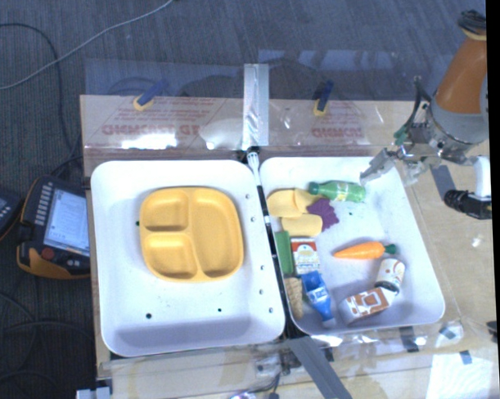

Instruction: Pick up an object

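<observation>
The right bin (424, 254) holds a jumble of objects. A green bottle (338, 190) lies at its back, with purple grapes (322, 210) and two yellow pieces (284, 203) beside it. An orange carrot (360, 250) lies mid-bin. A small brown bottle (389, 274) and a brown-and-white carton (367, 303) rest near the front. My gripper (394, 173) hangs over the bin's back right corner, just right of the green bottle. Its fingers are spread open with nothing between them.
The left bin (114, 306) carries a yellow divided plate (191, 233). Along the right bin's left wall sit a green stick (283, 251), a red-and-white box (304, 254) and a blue packet (317, 294). A teach pendant (54, 226) lies left of the bench.
</observation>
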